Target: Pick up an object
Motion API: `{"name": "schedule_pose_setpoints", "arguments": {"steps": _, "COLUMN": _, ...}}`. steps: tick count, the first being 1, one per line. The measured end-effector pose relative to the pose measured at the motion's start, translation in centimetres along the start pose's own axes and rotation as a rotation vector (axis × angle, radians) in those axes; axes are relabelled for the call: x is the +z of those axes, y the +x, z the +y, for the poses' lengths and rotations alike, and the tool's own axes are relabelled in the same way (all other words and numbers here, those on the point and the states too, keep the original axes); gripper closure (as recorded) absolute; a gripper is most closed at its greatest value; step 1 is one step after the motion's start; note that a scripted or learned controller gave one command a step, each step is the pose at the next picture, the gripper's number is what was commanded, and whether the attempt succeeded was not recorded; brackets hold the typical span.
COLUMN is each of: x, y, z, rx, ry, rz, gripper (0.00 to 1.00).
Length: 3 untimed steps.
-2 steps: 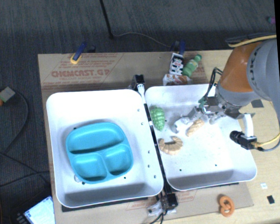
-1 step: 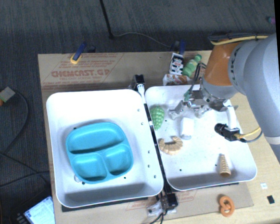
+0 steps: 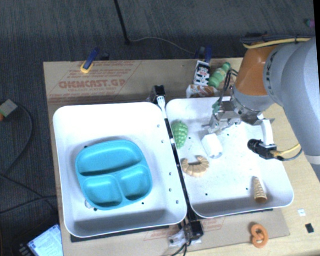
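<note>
Arm [image 3: 289, 81] reaching from right, gripper [image 3: 217, 124] low above white cylinder [image 3: 211, 146]

Dark grey carpet floor [image 3: 31, 30]; black cable [image 3: 124, 22] trailing across it; tan wooden bench board [image 3: 117, 78], evenly lit.

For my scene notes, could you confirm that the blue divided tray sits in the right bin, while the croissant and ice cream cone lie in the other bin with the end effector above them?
Not quite: the camera view shows the blue divided tray in the left bin, not the right. The croissant and ice cream cone lie in the right bin, with the end effector above it.
</note>
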State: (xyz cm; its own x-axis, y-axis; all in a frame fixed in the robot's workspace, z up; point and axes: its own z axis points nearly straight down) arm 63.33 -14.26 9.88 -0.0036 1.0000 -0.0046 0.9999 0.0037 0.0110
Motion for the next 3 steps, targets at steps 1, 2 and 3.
{"name": "schedule_pose_setpoints", "arguments": {"steps": 1, "x": -5.2, "y": 4.2, "z": 2.3, "rx": 0.002, "ry": 0.009, "rz": 0.004, "gripper": 1.00}}
{"name": "schedule_pose_setpoints", "arguments": {"steps": 2, "x": -8.7, "y": 9.1, "z": -4.4, "rx": 0.002, "ry": 0.011, "rz": 0.004, "gripper": 1.00}}
{"name": "schedule_pose_setpoints", "arguments": {"steps": 3, "x": -9.8, "y": 14.1, "z": -10.2, "rx": 0.002, "ry": 0.014, "rz": 0.005, "gripper": 1.00}}
